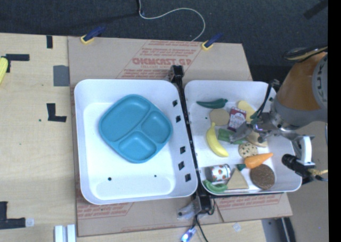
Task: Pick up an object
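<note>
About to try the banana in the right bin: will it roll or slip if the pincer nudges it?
The banana looks like smooth moulded plastic, so probably light, stiff and a bit slippery. Its curve suggests it would pivot or slide rather than roll. It lies close by the green piece, so a push may shift that too.

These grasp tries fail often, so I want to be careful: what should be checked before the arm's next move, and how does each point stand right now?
1. Gripper is over the right bin, among the toy food: ok.
2. An object is seen held: cannot tell; the clutter hides the grasp.
3. Target stands free of neighbours: not ok; the banana, cookie and carrot lie crowded together.
4. Left bin has bare floor beside the blue tray for a drop: ok.
5. Arm is apart from the divider between the bins: ok.
</note>
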Available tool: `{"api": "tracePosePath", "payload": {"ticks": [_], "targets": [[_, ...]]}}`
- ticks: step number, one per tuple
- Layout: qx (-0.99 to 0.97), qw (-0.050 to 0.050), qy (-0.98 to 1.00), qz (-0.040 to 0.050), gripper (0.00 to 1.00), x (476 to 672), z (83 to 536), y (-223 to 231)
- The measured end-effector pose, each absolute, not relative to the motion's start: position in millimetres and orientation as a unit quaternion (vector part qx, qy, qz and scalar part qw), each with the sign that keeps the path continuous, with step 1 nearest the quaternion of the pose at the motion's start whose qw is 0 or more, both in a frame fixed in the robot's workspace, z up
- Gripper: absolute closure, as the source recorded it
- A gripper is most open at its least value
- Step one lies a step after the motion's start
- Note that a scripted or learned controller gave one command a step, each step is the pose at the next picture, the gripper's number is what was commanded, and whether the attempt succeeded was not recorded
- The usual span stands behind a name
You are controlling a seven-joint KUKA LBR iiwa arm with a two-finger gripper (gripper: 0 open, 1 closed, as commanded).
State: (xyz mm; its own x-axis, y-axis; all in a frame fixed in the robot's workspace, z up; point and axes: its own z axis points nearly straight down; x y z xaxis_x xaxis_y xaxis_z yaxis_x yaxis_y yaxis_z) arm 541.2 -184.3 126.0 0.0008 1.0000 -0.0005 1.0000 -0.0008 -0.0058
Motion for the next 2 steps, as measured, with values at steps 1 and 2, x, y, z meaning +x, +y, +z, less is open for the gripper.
{"api": "tracePosePath", "payload": {"ticks": [1, 2], "targets": [[-0.706, 0.0, -0.708, 0.0003, 0.0, 551.0, 83.1, -141.3], [-0.709, -0.009, -0.705, 0.0018, 0.0, 531.2, 86.8, -104.1]]}}
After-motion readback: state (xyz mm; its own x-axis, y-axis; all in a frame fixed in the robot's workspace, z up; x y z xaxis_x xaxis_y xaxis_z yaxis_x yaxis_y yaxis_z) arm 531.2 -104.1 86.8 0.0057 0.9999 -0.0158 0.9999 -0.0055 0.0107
